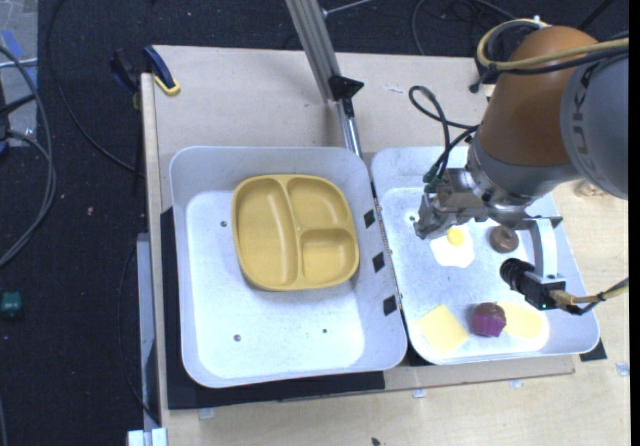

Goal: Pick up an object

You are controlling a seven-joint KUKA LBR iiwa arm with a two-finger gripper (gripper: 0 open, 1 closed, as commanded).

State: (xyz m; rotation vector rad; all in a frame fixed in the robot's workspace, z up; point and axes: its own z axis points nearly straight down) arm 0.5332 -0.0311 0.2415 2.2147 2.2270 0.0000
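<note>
The grey arm with its orange band (540,84) comes in from the right and covers the far right part of the right-hand shallow white bin (400,174); whatever lies under it there cannot be made out. The two-finger gripper (432,222) hangs low over the middle of this bin, toward its left wall, and its metal parts merge into one dark mass, so whether the jaws are spread or pressed together cannot be told. Just beside the gripper, on its near-right side, lies a flat white piece with a small yellow top (454,248), part-shaded by the wrist; contact between the two cannot be judged. A small round brown object (502,237) sits next to it toward the right wall, half under the arm. Along the near edge of this bin lie a pale yellow square block (443,326), a dark purple round object (488,319) and a pale yellow flat piece (526,324) touching the purple one. The left-hand shallow white bin (200,334) carries a mustard-yellow plastic plate with three compartments (296,232) near its far-right corner.
</note>
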